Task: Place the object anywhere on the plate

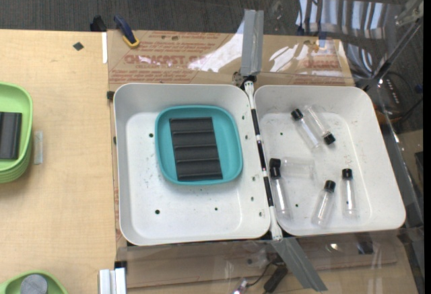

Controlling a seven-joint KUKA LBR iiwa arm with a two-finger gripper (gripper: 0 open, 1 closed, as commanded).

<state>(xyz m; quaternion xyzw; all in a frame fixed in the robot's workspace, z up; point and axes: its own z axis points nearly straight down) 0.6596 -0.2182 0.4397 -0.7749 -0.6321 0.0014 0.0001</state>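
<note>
Nearest the lower edge of the frame, the wooden bench (54,218) fills the lower left, with a round green lid (30,284) at the bottom left corner. Above it sit the two white bins side by side. The left bin (135,212) holds a teal plate (165,151) just above its centre, and a dark ribbed block (195,148) lies on the plate. The right bin (377,212) holds clear vials with black caps: one (277,186) along its left wall, two near the lower right, (324,202) and (349,193), standing close together but apart, and two more in the upper middle, (304,126) and (319,126), lying almost touching. At the left edge of the frame is a stack of green trays (17,165). Farther up, cardboard (175,64) lies behind the bins. The gripper's state cannot be told.
</note>
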